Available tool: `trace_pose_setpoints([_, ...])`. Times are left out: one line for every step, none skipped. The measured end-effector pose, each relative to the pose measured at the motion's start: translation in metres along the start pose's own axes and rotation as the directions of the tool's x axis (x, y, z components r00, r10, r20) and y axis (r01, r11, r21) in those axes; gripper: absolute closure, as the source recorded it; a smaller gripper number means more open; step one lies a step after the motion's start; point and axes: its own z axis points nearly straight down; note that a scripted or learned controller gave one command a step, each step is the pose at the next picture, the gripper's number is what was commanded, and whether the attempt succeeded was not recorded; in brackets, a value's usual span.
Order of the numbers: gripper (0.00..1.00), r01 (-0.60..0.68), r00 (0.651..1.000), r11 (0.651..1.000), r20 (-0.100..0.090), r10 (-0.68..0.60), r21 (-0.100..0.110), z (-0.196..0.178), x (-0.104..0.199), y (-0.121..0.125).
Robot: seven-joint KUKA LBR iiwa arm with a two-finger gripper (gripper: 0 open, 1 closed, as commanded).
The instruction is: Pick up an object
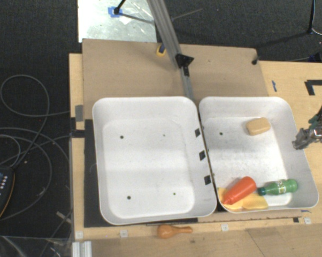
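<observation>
While hanging over the right rim of the right bin (289, 111), just beside the wall, at mid-height of it: gripper (305, 138), small and dark at the view's edge, fingers too blurred to tell wide from narrow; nothing seen between them. Left bin (105, 143) bare of objects. Within the right bin, nearest candidate: tan block (258, 126), lying left of the gripper and slightly farther up the view, alone near the far wall, long axis roughly left-right with a slight tilt. Toward the near wall, clustered: orange carrot (240, 189) slanting up to the right, resting on a yellow piece (253, 203), and green bottle (278, 187) lying flat, axis left-right, just beside both. Probably easiest: block, reached by moving left.
</observation>
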Motion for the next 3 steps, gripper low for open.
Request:
trace_pose_setpoints([1.00, 0.003, 1.000, 1.000, -0.006, -0.003, 0.008, 0.011, 0.050, 0.003])
trace_pose_setpoints([1.00, 0.004, 1.000, 1.000, -0.006, -0.004, 0.007, 0.019, 0.096, 0.010])
trace_pose_setpoints([1.00, 0.004, 1.000, 1.000, -0.006, -0.004, 0.008, 0.027, 0.145, 0.011])
